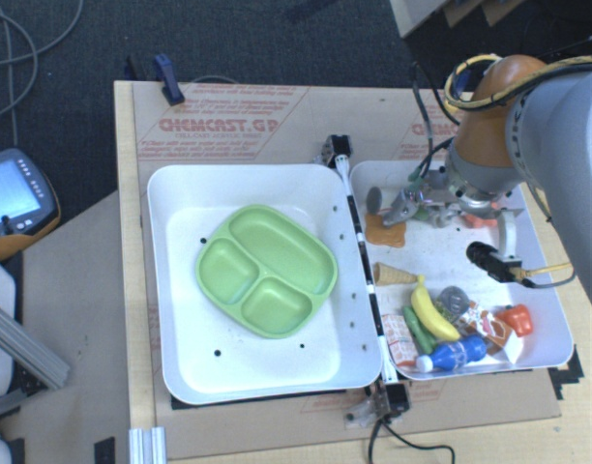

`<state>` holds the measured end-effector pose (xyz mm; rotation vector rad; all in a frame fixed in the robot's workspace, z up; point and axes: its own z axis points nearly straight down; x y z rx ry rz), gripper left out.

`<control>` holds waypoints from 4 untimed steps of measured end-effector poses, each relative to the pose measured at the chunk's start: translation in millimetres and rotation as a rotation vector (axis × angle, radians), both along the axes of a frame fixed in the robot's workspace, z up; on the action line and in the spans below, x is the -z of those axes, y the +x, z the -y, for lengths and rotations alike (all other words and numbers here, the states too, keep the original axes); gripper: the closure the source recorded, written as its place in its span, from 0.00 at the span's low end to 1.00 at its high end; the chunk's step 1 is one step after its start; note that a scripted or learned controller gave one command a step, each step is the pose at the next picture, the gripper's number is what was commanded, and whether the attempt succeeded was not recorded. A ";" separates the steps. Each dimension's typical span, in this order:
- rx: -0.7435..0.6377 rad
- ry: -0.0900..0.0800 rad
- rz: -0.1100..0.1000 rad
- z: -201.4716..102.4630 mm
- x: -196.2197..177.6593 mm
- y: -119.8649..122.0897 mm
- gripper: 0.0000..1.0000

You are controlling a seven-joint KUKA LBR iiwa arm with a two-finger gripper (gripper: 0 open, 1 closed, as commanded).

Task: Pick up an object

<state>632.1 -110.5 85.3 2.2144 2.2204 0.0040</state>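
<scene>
The two-finger gripper [409,208] hangs low in the right bin; a flat orange-brown toast-like piece [384,230] lies just beside it, leftward and slightly nearer the camera. Whether anything is gripped, I cannot tell.

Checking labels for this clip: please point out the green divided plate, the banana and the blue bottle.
green divided plate [267,270]: camera view, on the ridge between its compartments.
banana [432,313]: camera view, on the middle of its yellow curve.
blue bottle [451,355]: camera view, on its blue body.

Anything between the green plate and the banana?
In the camera view: between green plate and banana run the bins' adjoining rims; a cone-shaped piece lies near the banana.
</scene>
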 end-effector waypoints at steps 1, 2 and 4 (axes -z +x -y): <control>-0.008 0.020 -0.069 20.3 6.7 24.1 0.00; -0.005 0.026 -0.063 59.6 6.3 24.7 0.00; -0.007 0.026 -0.068 66.3 -3.6 24.6 1.00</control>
